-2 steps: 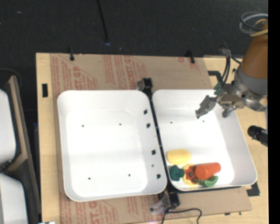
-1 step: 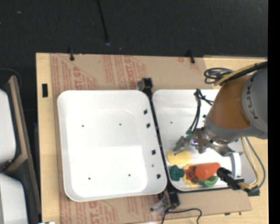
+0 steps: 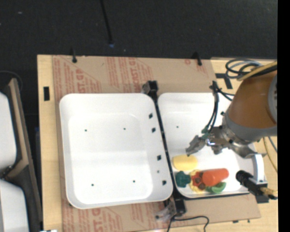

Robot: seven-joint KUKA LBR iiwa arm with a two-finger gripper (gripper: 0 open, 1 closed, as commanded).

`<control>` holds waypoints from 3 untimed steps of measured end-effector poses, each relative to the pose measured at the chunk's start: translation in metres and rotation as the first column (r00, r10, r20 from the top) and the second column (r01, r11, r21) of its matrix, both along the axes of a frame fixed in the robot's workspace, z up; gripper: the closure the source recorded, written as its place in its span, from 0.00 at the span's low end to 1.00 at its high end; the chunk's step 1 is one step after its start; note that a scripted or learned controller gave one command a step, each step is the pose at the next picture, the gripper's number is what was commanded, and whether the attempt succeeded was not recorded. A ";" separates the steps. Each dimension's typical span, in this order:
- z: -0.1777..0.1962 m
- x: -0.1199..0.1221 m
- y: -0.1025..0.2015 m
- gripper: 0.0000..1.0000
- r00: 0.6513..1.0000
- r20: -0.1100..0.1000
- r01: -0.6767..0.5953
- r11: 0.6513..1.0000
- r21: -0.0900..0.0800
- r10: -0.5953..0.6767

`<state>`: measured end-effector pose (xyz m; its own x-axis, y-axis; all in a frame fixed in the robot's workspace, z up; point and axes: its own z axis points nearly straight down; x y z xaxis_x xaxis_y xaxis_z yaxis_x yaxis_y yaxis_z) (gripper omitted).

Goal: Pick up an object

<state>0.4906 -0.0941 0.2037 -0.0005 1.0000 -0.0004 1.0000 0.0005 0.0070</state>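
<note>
I see the gripper (image 3: pixel 199 144) low in the right bin (image 3: pixel 183 111) — just above the yellow piece (image 3: pixel 185 163) — its grip state I cannot tell.

We see a surface (image 3: pixel 53 144) of light wood, covered by a brown cardboard sheet (image 3: pixel 111 74) with red printing. On the sheet the left white bin (image 3: pixel 67 129) and the right white bin (image 3: pixel 183 100) stand side by side, joined by black clips (image 3: pixel 158 157). A black cable (image 3: pixel 104 13) runs over the dark floor (image 3: pixel 183 18) behind.
</note>
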 end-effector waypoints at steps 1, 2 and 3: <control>-0.099 0.032 -0.012 0.00 1.000 -0.015 0.001 1.000 0.001 -0.001; 0.001 0.000 0.004 0.00 1.000 0.001 0.000 1.000 0.000 0.000; -0.107 0.025 -0.003 0.00 1.000 -0.014 0.001 1.000 0.001 -0.001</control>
<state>0.5152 -0.0970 0.0965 0.0008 1.0000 0.0005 1.0000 -0.0008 -0.0072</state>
